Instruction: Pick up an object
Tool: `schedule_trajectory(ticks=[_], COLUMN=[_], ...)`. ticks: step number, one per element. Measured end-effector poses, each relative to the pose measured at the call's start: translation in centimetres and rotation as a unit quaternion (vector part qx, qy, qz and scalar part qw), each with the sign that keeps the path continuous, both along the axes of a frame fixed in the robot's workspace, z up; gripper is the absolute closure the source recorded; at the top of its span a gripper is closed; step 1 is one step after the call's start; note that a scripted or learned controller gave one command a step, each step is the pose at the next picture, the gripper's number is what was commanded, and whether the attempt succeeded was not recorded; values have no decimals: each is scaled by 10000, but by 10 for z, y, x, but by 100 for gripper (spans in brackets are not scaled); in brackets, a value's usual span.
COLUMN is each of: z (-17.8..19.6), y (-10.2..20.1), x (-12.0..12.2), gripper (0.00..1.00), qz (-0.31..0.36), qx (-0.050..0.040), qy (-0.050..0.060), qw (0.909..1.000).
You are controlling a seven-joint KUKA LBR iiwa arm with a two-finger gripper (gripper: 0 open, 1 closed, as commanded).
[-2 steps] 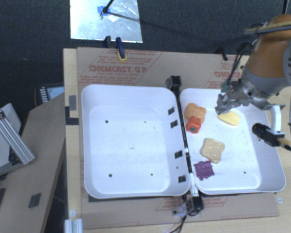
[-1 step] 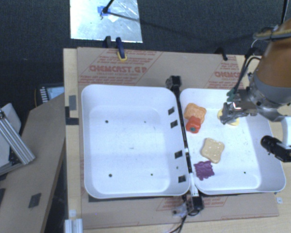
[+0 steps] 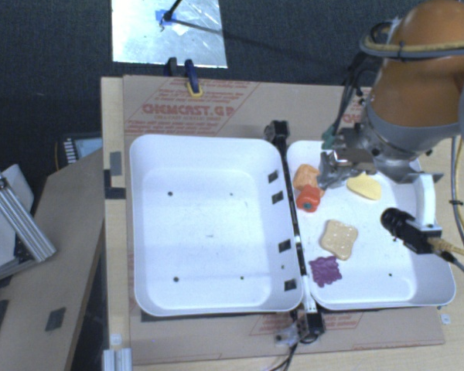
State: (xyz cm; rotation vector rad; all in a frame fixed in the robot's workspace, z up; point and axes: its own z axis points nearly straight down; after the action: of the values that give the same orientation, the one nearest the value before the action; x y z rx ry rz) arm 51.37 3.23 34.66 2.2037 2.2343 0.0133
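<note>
The gripper (image 3: 334,170), its grip impossible to make out, hangs over the right bin's (image 3: 417,288) far left corner, just beside a carrot (image 3: 307,188).

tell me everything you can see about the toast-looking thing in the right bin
The toast is a small tan slice with a darker crust-like edge and a speckled face, seemingly a toy. It lies flat on the floor of the right bin, turned a little askew, near the middle. Nothing touches it: the purple piece lies just below-left, the orange piece above-left, and the gripper is farther up, apart from it.
</note>
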Motion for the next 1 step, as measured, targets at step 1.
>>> schedule_trajectory(ticks=[1], z=[124], y=[59], x=[-8], gripper=[100], qz=[-11], qx=[11], qy=[-42], qw=[10000])
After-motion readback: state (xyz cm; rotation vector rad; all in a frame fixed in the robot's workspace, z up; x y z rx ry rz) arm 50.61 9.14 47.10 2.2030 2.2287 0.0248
